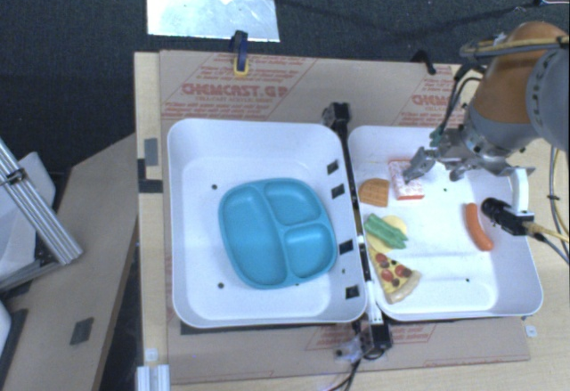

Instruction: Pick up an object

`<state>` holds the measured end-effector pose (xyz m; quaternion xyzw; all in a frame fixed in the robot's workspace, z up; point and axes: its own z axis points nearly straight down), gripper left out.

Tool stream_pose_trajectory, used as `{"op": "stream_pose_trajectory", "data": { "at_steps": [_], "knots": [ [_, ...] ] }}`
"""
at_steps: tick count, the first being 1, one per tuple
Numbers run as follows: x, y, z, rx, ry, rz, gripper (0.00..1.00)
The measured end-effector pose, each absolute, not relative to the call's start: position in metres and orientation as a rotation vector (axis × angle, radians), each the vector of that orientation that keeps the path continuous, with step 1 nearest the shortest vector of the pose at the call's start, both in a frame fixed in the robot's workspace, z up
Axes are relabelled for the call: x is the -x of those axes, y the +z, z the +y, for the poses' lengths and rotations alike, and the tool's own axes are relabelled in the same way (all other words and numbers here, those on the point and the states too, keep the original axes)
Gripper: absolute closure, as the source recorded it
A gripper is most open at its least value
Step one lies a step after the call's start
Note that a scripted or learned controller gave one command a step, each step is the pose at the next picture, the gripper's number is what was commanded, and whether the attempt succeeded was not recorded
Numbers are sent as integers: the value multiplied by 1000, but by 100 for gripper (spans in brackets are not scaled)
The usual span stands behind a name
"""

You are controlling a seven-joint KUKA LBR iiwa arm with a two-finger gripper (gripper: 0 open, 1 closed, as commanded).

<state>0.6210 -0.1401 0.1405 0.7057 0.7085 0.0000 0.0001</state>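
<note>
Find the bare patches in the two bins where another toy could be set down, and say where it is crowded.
Free: the right bin's floor between pizza slice and hot dog; the left bin's margins around the blue tray. Crowded: the right bin's left side, near the gripper.

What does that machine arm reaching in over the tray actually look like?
The thick, rounded grey arm wears an orange band above its wrist. Thin dark cables loop beside it. It narrows to a small grey metal two-finger pincer.
</note>
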Motion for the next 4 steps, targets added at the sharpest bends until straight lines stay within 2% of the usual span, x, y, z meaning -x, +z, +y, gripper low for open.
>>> {"op": "stream_pose_trajectory", "data": {
  "at_steps": [1, 3, 4],
  "knots": [
    [-622, 153, -141, -2214, 4, 2223, 100],
    [-624, 252, -151, -2213, 6, 2222, 100],
    [-616, 238, -97, -2214, 1, 2228, 100]
  ]
}}
